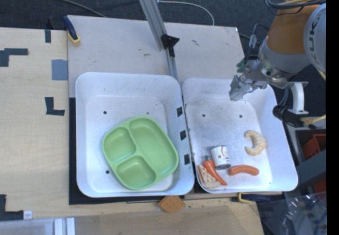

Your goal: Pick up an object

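Looking down, I'm seeing the gripper hovering over the upper edge of the right bin; I cannot tell its opening. Lying in that bin's lower part are a croissant, can, sausage and carrot. The left bin is holding a green divided plate.

Green plate, red sausage, white bins.

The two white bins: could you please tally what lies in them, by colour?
Green: 1, the divided plate
Orange-red: 2, the sausage and the carrot
Tan: 2, the croissant and the waffle piece
White: 1, the small can
Total: 6
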`<state>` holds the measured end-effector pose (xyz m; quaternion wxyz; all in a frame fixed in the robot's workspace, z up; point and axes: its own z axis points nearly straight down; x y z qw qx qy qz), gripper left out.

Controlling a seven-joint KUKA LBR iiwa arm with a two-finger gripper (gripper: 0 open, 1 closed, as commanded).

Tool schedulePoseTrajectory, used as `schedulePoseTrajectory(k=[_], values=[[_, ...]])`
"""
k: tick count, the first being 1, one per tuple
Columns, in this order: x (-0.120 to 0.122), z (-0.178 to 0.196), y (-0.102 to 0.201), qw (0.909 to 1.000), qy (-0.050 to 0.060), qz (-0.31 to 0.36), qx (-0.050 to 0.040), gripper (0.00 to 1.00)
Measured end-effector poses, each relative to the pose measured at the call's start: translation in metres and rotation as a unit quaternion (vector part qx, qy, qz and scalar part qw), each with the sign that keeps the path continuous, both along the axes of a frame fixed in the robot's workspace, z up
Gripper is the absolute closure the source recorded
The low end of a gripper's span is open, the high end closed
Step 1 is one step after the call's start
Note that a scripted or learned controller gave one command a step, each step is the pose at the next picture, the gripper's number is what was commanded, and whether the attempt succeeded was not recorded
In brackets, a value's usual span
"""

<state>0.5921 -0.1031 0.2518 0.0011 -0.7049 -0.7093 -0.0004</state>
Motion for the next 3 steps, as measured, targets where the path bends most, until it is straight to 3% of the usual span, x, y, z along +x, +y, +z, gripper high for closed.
schedulePoseTrajectory(k=[2, 3], values=[[-0.026, -0.012, 0.106, 1.0, 0.001, 0.0, 0.0, 1.0], [-0.026, -0.025, 0.158, 1.0, 0.002, 0.0, -0.0005, 1.0]])
